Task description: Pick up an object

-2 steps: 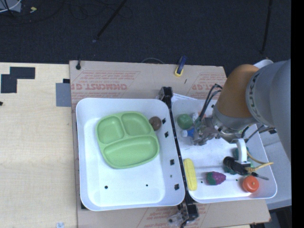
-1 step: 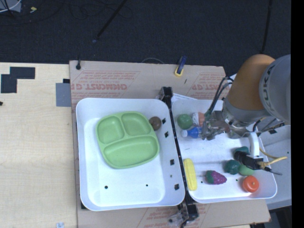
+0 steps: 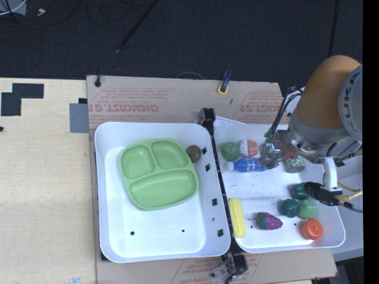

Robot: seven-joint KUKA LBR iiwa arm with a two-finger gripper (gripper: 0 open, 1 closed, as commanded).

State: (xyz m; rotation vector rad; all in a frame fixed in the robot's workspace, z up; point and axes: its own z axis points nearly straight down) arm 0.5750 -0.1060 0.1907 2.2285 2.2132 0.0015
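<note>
Camera view: gripper point(image 3: 271, 154) low in the right bin point(image 3: 260, 244), just above the blue bottle point(image 3: 246, 165). Can't tell its opening or whether it grips anything. Bottle sits at its 7 o'clock, touching or nearly, long axis running 3–9.

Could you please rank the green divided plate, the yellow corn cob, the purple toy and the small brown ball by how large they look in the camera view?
1. Green divided plate, by far the largest.
2. Yellow corn cob.
3. Purple toy, somewhat shorter than the corn.
4. Small brown ball, the smallest.
</note>
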